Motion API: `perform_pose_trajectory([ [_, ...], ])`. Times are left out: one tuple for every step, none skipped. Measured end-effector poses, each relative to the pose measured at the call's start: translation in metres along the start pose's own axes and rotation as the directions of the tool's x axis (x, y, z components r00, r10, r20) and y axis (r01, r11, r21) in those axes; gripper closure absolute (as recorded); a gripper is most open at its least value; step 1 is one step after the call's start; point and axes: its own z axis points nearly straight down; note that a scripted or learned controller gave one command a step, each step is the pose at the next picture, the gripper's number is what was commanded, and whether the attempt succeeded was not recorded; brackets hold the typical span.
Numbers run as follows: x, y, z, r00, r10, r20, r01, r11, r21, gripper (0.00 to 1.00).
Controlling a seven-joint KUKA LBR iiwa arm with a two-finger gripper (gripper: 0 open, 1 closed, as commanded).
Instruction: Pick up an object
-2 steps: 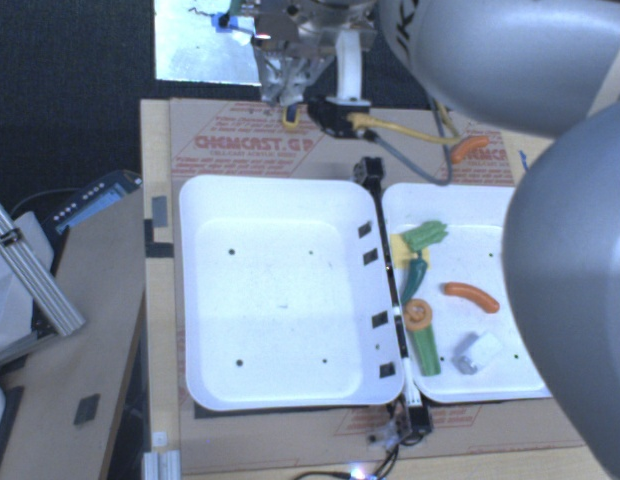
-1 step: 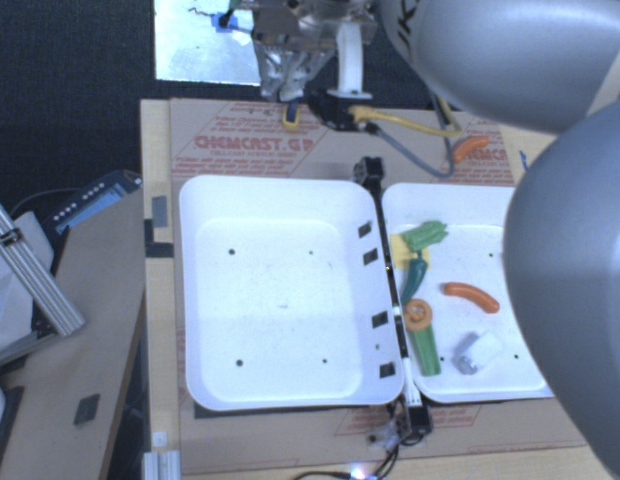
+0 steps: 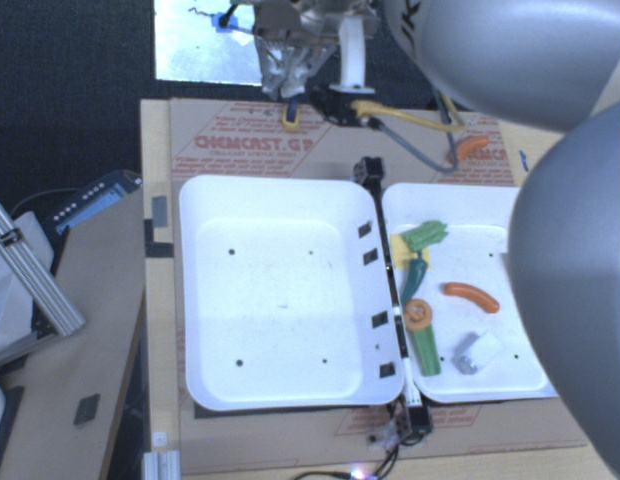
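Note:
My gripper (image 3: 287, 80) hangs high at the back, over the cardboard beyond the left bin (image 3: 205, 203). A small yellow piece (image 3: 290, 120) shows just under its tip; whether it is held is unclear. The right bin (image 3: 510, 383) holds a green leafy piece (image 3: 426, 235), a yellow piece (image 3: 400, 251), a dark green pepper (image 3: 415, 269), an orange slice (image 3: 418, 314), a green stick (image 3: 427, 353), an orange sausage (image 3: 471, 296) and a grey-white lump (image 3: 474, 353). The arm's large grey body covers that bin's right side.
Black clips (image 3: 380, 268) run along the seam between the two bins. An orange item (image 3: 472, 146) lies on the cardboard (image 3: 230, 143) behind the right bin, beside yellow and grey cables (image 3: 410, 120). A metal rail (image 3: 35, 278) stands at the far left.

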Motion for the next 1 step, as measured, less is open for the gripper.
perform_pose_trajectory([
  [0.0, 0.0, -0.0109, 1.0, -0.001, 0.0, 0.001, 1.0, 0.0, 1.0],
])
